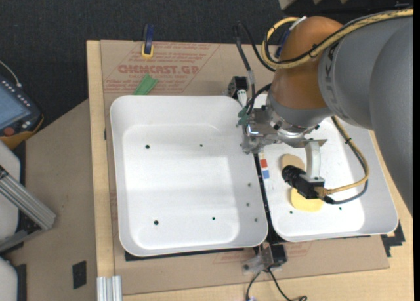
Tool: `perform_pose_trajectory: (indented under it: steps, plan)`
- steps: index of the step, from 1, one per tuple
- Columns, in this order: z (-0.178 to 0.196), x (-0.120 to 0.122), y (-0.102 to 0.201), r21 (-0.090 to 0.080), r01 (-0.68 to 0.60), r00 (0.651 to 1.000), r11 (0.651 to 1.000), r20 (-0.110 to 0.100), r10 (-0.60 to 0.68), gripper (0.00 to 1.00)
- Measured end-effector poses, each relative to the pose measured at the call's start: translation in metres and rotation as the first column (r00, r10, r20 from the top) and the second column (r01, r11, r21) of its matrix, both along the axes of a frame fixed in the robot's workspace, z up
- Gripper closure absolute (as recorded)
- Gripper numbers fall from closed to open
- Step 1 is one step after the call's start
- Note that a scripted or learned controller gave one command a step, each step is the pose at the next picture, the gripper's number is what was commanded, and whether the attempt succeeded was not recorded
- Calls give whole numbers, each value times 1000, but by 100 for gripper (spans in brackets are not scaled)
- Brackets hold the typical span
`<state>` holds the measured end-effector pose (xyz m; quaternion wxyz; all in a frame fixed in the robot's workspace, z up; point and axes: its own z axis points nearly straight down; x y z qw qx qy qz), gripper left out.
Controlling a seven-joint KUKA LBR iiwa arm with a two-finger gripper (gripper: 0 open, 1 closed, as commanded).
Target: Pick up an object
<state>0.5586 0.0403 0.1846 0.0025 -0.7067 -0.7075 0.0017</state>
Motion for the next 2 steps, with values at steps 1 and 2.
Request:
perform_pose_trajectory:
  steps: [1, 2]
  plan:
    - [1, -4, -42, -1, 5, 1000, 1000, 2, -5, 100]
    - [94, 14, -65, -3, 2, 1000, 1000, 19, -2, 100]
